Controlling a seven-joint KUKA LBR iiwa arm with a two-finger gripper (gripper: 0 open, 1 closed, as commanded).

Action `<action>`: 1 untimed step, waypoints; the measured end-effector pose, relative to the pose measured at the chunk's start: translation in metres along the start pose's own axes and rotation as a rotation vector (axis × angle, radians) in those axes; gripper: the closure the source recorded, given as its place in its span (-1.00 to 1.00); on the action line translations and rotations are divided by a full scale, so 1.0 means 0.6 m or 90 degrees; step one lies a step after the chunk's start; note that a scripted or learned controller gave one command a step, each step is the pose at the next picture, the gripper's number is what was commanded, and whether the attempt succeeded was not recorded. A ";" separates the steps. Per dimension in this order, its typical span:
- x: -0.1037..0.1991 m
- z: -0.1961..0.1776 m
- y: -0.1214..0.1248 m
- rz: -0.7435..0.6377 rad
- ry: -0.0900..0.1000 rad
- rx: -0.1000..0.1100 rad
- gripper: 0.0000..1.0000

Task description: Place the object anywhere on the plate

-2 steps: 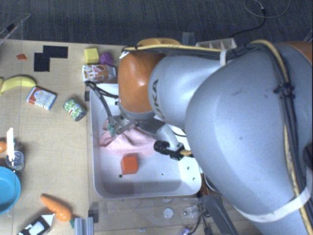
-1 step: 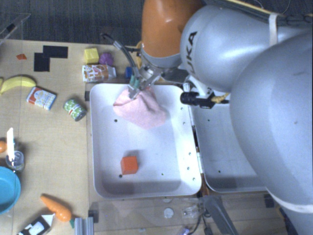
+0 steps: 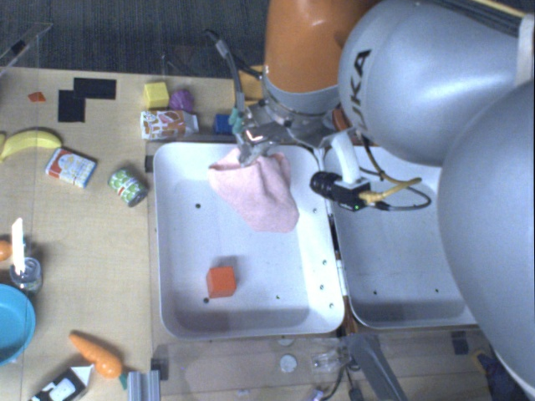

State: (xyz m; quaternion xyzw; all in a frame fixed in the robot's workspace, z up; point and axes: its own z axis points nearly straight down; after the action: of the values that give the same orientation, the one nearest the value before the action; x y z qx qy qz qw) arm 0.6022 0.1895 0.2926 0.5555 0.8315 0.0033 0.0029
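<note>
A pink cloth (image 3: 261,192) hangs bunched from my gripper (image 3: 249,150) over the back of the left white bin (image 3: 180,224). The fingers are shut on the cloth's upper edge, and its lower part drapes down toward the bin's middle. On the bin floor near the front lies an orange cube (image 3: 221,281), well apart from the gripper. A blue plate (image 3: 12,324) sits on the bench at the far left front, partly cut off by the view's edge.
The right bin (image 3: 401,299) lies under the arm. On the bench to the left are a banana (image 3: 29,143), a small carton (image 3: 70,167), a green can (image 3: 128,186), a carrot (image 3: 96,355), and a glass bottle (image 3: 21,261) just behind the plate. Blocks and a box (image 3: 170,124) line the back edge.
</note>
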 end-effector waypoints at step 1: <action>0.048 0.111 0.053 0.055 0.000 0.005 1.00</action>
State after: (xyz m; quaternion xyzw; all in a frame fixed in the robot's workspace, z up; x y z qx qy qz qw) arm 0.6209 0.2282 0.2265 0.5909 0.8068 0.0004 0.0006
